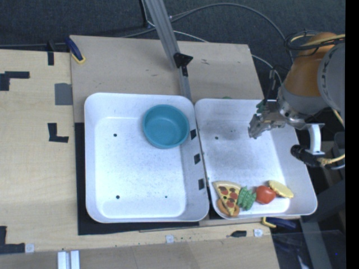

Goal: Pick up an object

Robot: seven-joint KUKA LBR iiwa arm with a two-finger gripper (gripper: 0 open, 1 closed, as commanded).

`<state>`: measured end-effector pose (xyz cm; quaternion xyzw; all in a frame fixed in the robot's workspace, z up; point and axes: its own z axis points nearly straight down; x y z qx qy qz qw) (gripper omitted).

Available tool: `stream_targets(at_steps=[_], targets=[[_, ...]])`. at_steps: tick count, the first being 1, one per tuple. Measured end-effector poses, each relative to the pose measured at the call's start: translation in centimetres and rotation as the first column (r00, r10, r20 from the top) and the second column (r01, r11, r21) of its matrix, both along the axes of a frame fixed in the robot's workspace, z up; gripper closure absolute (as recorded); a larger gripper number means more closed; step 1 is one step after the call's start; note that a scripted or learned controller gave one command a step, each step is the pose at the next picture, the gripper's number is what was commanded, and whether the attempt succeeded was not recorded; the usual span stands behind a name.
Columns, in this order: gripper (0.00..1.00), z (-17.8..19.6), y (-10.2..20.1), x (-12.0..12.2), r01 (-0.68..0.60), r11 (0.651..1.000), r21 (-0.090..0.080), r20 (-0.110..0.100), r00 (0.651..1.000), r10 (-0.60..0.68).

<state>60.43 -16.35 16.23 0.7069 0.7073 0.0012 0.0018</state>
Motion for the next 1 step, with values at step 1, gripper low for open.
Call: stream_targets(at_steps=[1], targets=[[1.00,5.76,0.37,-0.68,0.000,1.000,0.000,0.000,1.000,0.000]])
